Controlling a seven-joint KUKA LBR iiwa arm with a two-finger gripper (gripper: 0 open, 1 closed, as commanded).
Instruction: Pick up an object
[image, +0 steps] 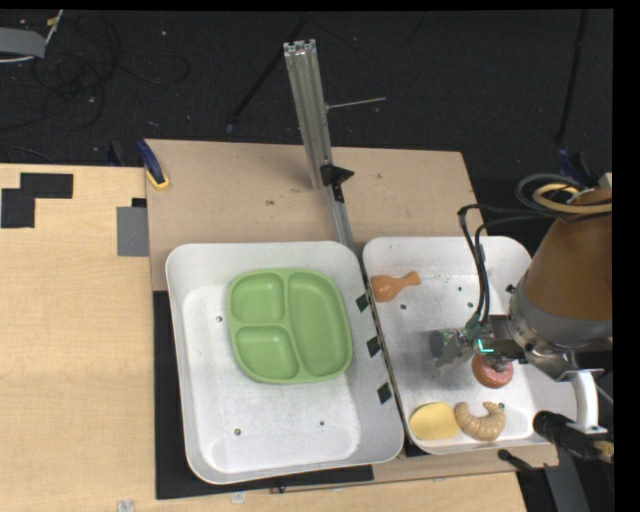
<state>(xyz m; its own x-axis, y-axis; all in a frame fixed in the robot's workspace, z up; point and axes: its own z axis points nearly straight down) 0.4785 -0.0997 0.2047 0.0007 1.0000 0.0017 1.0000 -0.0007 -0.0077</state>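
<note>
No readable brands, labels or writing on anything. Two shallow white bins sit side by side on the table (400, 185). Left bin (200, 400) holds a green divided plate (290, 325) with three compartments, lying flat toward the bin's far half, nothing in the compartments. Right bin (440, 265) holds four small items: an orange drumstick-shaped toy (393, 286) near the far left corner, just beside the divider between bins; a red-and-white round object (492, 372) at the right side; a yellow round piece (432, 421) at the near edge; a tan curved croissant-like piece (481, 420) just beside the yellow one, on its right. Arm (570, 280) reaches in from the right, grey with an orange band, black cable looping over the right bin. Gripper (452, 346) is low over the middle of the right bin, close to the red-and-white object on its left, well apart from the drumstick toy. Fingers are too small and blurred, cannot tell whether they are apart or together, and nothing is visibly between them. A metal post (310, 110) stands upright behind the bins.
</note>
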